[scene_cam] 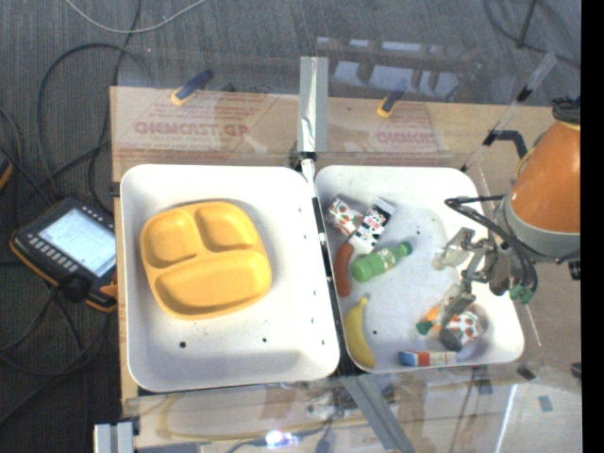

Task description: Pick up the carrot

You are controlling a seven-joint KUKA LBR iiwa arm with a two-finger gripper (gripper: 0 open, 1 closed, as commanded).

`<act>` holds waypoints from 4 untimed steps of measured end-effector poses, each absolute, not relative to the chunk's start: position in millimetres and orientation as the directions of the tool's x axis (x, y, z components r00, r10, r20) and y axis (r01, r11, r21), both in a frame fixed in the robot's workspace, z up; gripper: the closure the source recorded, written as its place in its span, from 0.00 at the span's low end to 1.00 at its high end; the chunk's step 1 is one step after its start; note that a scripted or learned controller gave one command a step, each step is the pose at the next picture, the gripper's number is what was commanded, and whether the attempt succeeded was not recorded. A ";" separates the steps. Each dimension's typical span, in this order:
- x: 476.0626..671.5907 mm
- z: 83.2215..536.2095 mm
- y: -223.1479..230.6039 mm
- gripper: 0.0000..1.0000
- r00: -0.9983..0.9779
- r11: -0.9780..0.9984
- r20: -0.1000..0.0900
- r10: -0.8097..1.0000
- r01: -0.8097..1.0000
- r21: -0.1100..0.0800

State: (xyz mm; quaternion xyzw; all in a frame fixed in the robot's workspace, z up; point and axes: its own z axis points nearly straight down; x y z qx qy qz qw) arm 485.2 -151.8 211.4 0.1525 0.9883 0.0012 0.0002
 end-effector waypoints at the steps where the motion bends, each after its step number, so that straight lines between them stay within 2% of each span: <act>1: 529.0 223.1 -222.0 0.00 -0.930 0.930 -0.002 0.366 0.366 0.002; 2: 575.2 93.0 -221.8 0.00 -0.934 0.934 -0.002 0.357 0.357 0.002; 3: 527.0 97.2 -217.1 0.00 -0.983 0.984 -0.051 0.178 0.178 0.004; 4: 517.4 91.6 -221.0 0.00 -0.937 0.938 -0.024 0.348 0.348 0.006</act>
